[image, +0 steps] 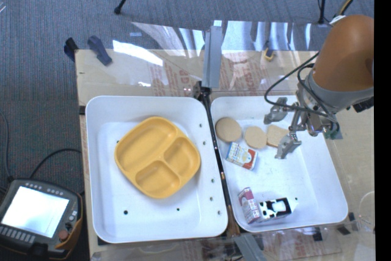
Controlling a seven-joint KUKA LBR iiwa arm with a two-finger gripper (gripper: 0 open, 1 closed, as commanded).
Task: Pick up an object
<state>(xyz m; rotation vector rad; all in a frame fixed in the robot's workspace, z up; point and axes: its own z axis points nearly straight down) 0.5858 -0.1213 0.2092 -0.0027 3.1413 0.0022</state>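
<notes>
My gripper (280, 131) hangs over the upper right part of the right bin (324, 183), its fingers (286, 147) spread open. A tan flat piece (275, 135) shows in the gap between them; whether it touches either finger I cannot tell. Left of it lie two tan round discs (229, 129) (255, 137). A small white and red carton (242, 156) lies just below them. Near the bin's front edge lie a red can (248, 205) and a black and white carton (274, 208).
The left bin (104, 205) holds a yellow divided plate (157, 157). A metal post (211, 58) rises behind the joint of the two bins. A teach pendant (38, 214) lies on the floor at the lower left.
</notes>
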